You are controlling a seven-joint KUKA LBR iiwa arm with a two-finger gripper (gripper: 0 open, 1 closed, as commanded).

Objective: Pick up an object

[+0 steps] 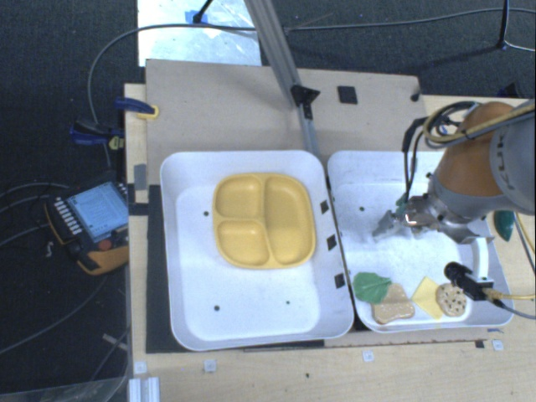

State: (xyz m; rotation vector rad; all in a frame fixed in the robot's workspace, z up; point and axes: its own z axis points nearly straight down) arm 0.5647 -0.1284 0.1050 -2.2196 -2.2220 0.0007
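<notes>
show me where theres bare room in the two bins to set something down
Left bin: bare floor below and left of the yellow plate. Right bin: bare at the far left corner. Crowded along its near edge: green leaf, toast, cheese, cookie, with the gripper above.

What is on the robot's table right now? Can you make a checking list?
Surface: bench bearing left bin and right bin.
Job's things: green leaf, toast, yellow wedge, cookie, all at the right bin's near edge.
Clutter: yellow divided plate in the left bin.
End effector: above the right bin, away from the food.
Cables: black cable on the arm.
Surroundings: handheld controller on dark floor.
</notes>
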